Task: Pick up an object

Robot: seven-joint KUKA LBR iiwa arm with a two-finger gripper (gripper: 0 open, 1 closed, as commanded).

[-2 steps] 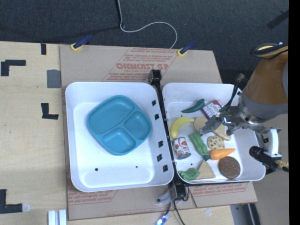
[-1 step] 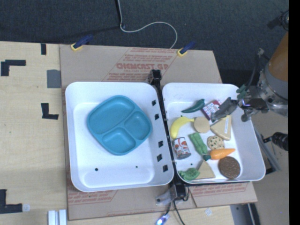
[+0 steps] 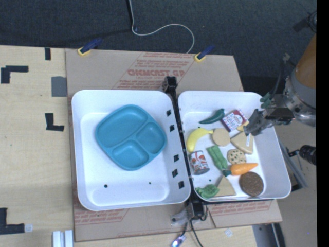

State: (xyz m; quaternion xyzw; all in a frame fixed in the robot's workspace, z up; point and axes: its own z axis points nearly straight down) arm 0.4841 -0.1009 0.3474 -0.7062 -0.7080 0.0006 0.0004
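The gripper [image 3: 253,126] is hanging over the right bin [image 3: 267,187], near its right wall, with its dark fingers slanting down toward the toy food heaped there; whether those fingers are spread or closed is something I cannot tell at this slant, and nothing is showing between them. The likeliest target is sitting just under and beside the tips: a pale wedge like a slice of cheese or bread [image 3: 243,144], next to a small maroon packet [image 3: 232,121] and a round tan biscuit [image 3: 221,137]. These are looking like hollow plastic play pieces, so I am judging them light, stiff and rather slick, apt to skate aside if nudged on one edge. The wedge seems best taken across its narrow width. Toward the bin's middle a yellow banana [image 3: 197,137], a green chilli [image 3: 212,117] and a green pod [image 3: 217,157] are lying close together, a small can [image 3: 199,162] near the left wall, and an orange carrot [image 3: 243,168] and brown round cookie [image 3: 251,183] toward the near right corner. The left bin [image 3: 85,189] is carrying a blue divided plate [image 3: 130,136].
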